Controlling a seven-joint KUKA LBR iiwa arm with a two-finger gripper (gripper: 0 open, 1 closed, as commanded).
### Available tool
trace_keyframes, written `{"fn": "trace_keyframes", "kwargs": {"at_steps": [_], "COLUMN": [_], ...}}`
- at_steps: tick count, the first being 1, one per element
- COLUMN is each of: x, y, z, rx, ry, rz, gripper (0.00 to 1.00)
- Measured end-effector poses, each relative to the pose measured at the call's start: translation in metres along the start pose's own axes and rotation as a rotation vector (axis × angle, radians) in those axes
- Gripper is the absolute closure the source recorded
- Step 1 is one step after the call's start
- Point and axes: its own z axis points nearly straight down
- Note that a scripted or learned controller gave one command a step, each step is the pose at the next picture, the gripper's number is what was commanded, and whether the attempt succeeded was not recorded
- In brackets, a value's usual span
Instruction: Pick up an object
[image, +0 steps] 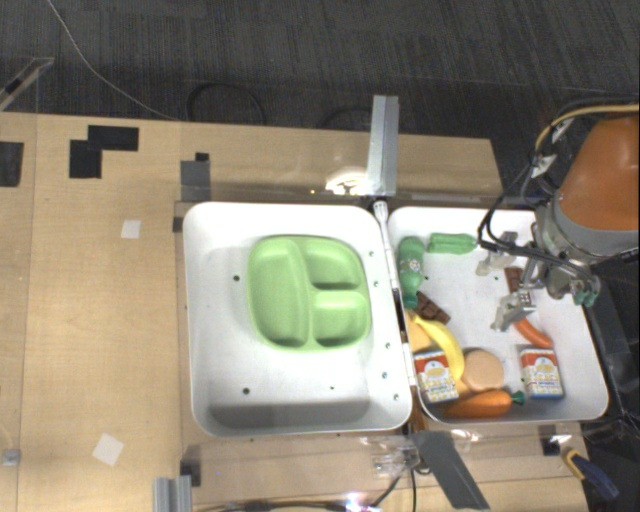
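Hovering over the right bin (590, 400), my gripper (512, 308) hangs just above a small orange carrot (535, 334); whether its fingers are parted or closed I cannot tell, and nothing shows between them. Right bin also holds: banana (441, 340), two small cartons (541, 373), green bottle (410, 262), larger carrot (480, 404). Left bin (215, 300): green divided tray (305, 291).

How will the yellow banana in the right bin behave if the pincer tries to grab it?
The curved yellow banana looks like smooth moulded plastic, so probably stiff, light and somewhat slippery. Its curved, rounded body may rock or pivot when nudged. It lies against a small red-and-white carton and a tan round bun, so a push would likely shift those neighbours too.
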Motion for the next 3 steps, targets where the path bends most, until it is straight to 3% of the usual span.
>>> {"fn": "trace_keyframes", "kwargs": {"at_steps": [1,2,3], "x": [0.061,0.074,0.062], "y": [-0.028,-0.069,-0.015], "z": [0.087,0.091,0.099], "rx": [0.006,0.002,0.005], "ry": [-0.017,-0.002,-0.012], "rz": [0.028,-0.257,-0.31], "gripper": [0.0,0.0,0.0]}}
